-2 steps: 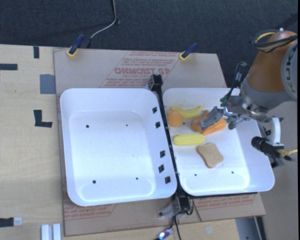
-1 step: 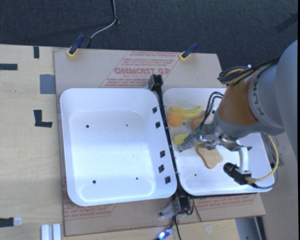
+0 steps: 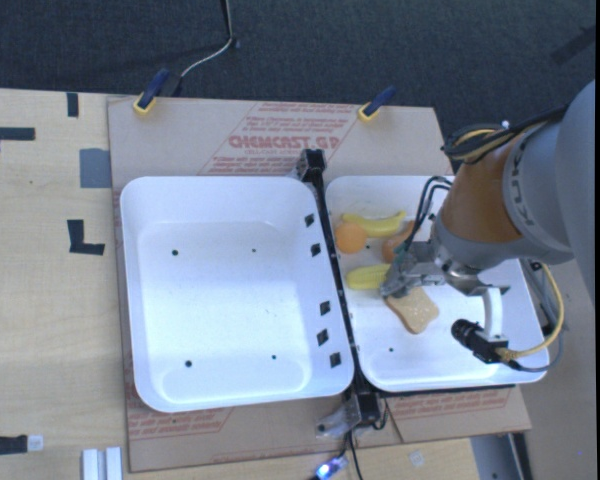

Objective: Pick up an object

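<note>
- Worktop, near edge: light wood surface with black tape marks; a brown cardboard sheet lies on it under both bins.
- Left bin: shallow, white, bare floor with a few small dark dots.
- Right bin: shallow, white, touching the left bin along a dark centre seam.
- Bread slice: tan, flat on the right bin floor, just below the tool.
- Tool: lowered into the right bin, tip between the bread slice and a yellow piece. Finger opening cannot be determined; no object is seen between the fingers.
- Orange ball: beside the seam, touching a banana behind it.
- Arm: grey with orange band, entering from the right.
- Far edge: two blue-and-yellow clamps on the cardboard.
</note>
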